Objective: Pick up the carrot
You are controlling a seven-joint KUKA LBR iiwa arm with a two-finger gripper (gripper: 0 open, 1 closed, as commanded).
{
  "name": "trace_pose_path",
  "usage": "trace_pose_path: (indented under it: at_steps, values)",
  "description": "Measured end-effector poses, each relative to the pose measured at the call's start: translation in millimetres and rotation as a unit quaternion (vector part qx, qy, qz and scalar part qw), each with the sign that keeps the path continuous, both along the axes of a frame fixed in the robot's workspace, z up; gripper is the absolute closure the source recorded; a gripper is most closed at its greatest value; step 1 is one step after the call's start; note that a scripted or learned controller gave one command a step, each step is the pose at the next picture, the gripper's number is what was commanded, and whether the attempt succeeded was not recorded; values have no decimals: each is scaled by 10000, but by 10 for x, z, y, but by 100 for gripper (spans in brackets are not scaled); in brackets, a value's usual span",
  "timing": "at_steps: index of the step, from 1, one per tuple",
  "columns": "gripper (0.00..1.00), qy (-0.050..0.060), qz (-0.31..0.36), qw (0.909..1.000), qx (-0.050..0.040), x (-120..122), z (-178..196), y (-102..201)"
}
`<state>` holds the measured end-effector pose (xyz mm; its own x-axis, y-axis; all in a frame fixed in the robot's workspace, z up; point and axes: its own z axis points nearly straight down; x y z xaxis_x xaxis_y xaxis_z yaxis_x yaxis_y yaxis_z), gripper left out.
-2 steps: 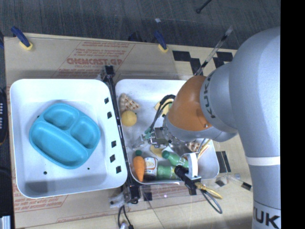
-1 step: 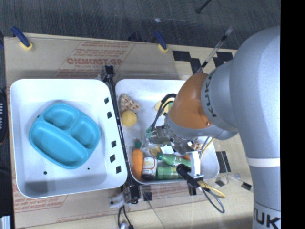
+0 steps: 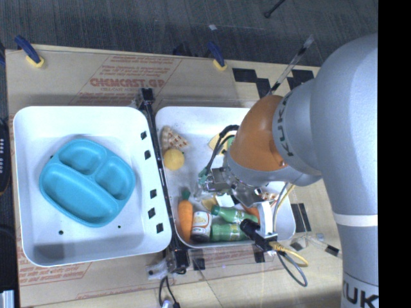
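The carrot (image 3: 185, 217) is seen at the right bin's (image 3: 192, 115) near-left corner, touching a can (image 3: 201, 225) and a green bottle (image 3: 231, 230). The tool (image 3: 221, 191) is lowered nearby; its grip cannot be told.

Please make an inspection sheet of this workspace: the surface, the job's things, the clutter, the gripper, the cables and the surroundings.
Surface: brown bench printed with red text, bearing the left bin and the right bin side by side.
Job's things: carrot lies in the right bin near its front left corner, beside a small can.
Clutter: green bottle on its side, yellow ball, waffle-like piece; blue divided tray in the left bin.
Gripper: gripper low over the right bin; finger state cannot be told.
Cables: yellow cable and black cable at the bin's front right.
Surroundings: blue clamps on the bench's far edge; dark carpet beyond.
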<state>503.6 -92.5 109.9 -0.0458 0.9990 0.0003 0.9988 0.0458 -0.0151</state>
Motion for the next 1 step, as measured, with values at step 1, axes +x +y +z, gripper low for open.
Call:
trace_pose_path:
  at_steps: [1]
  values:
    - [100, -37, 440, 9990, 32, -275, -183, 10]
